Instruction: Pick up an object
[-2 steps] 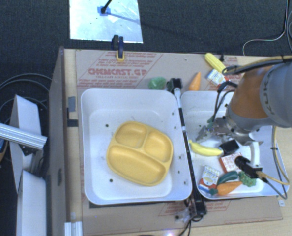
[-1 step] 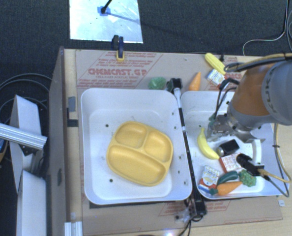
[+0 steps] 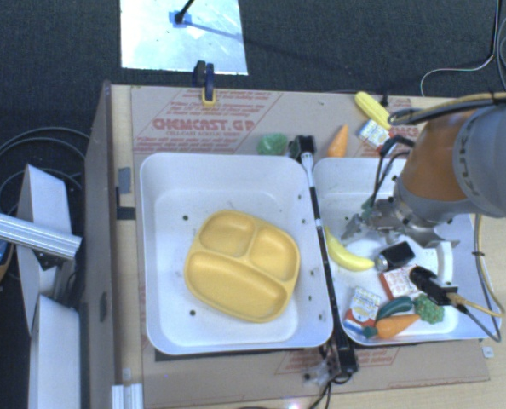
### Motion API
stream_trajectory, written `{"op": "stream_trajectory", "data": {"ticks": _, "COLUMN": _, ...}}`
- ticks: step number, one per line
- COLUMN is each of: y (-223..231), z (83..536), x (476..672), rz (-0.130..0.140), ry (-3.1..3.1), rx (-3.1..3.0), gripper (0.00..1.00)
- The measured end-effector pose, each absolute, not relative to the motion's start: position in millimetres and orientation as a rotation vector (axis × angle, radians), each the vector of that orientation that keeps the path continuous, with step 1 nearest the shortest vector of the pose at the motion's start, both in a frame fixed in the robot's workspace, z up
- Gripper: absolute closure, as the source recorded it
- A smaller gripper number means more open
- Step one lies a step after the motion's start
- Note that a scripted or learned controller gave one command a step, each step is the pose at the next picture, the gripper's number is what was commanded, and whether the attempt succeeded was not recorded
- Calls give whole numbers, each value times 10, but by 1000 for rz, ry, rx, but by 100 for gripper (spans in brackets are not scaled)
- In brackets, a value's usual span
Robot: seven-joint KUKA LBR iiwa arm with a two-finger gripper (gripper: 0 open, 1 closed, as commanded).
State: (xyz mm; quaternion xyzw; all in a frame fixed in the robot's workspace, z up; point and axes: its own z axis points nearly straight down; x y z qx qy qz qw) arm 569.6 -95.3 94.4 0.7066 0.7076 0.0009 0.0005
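The left bin (image 3: 163,228) holds a yellow divided tray (image 3: 240,264), well apart from the work. In the right bin (image 3: 342,177) the step in hand looks like the reach down toward a pick, nothing lifted yet. The gripper (image 3: 361,222) hangs low over the bin floor, and the banana (image 3: 345,253) lies just beside it at about seven o'clock, seemingly not between the fingers; how far they are spread I cannot tell. Further round, at five o'clock, sit the small packets (image 3: 395,281), a carrot (image 3: 388,325) and a broccoli piece (image 3: 429,310). The next move probably calls for shifting toward the banana, then closing on it.
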Motion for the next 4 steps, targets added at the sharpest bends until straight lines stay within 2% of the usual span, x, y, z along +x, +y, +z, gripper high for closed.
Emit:
{"op": "stream_trajectory", "data": {"ticks": 1, "y": -1334, "z": 839, "x": 5237, "rz": -3, "ry": 2217, "rx": 2225, "gripper": 0}}
{"op": "stream_trajectory", "data": {"ticks": 2, "y": -856, "z": 856, "x": 6036, "rz": 11, "ry": 2229, "rx": 2207, "gripper": 0}}
{"op": "stream_trajectory", "data": {"ticks": 3, "y": -879, "z": 844, "x": 4829, "rz": -5, "ry": 2216, "rx": 2228, "gripper": 0}}
{"op": "stream_trajectory", "data": {"ticks": 4, "y": -1251, "z": 1621, "x": 6296, "rz": 16, "ry": 2214, "rx": 2200, "gripper": 0}}
